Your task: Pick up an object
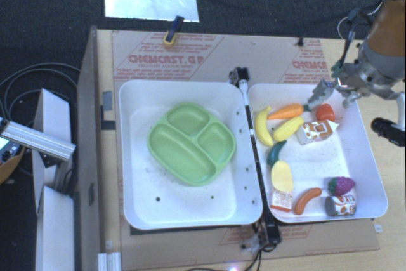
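The right bin (365,155) holds several toy foods. A yellow banana (261,125), an orange carrot (287,112), a yellow piece (288,128), a red tomato (325,112) and a small white carton (315,131) lie at its far end. My gripper (333,97) hangs over the bin's far right corner, just above the tomato. It is open, its fingers spread to either side, with nothing between them.
A dark green piece (276,152), a yellow piece (281,176), an orange-white packet (281,201), a sausage (307,198), purple grapes (341,185) and a grey can (342,205) fill the near end. A green divided plate (192,143) sits in the left bin (136,200).
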Controlling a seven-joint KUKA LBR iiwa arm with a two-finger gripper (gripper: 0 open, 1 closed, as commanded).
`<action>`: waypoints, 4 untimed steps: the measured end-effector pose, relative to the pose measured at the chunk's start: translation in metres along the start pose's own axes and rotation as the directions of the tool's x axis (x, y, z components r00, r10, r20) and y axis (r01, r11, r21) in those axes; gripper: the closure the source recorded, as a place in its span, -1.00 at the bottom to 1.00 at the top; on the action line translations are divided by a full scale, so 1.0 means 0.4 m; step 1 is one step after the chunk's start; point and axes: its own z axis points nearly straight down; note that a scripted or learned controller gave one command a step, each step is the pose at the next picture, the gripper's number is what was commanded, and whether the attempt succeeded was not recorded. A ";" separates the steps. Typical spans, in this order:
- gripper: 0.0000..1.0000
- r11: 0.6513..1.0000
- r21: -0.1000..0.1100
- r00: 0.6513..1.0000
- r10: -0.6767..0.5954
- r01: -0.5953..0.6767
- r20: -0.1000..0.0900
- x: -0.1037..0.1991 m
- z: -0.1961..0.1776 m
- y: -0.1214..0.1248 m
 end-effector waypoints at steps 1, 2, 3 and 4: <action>-1.00 1.000 0.005 1.000 -0.005 0.005 -0.002 0.080 0.186 0.028; -1.00 1.000 0.012 1.000 0.009 -0.009 -0.002 -0.038 0.342 -0.222; -1.00 1.000 -0.009 1.000 -0.004 0.004 0.003 -0.058 0.299 0.002; -1.00 1.000 -0.005 1.000 -0.005 0.005 0.000 0.030 0.270 0.101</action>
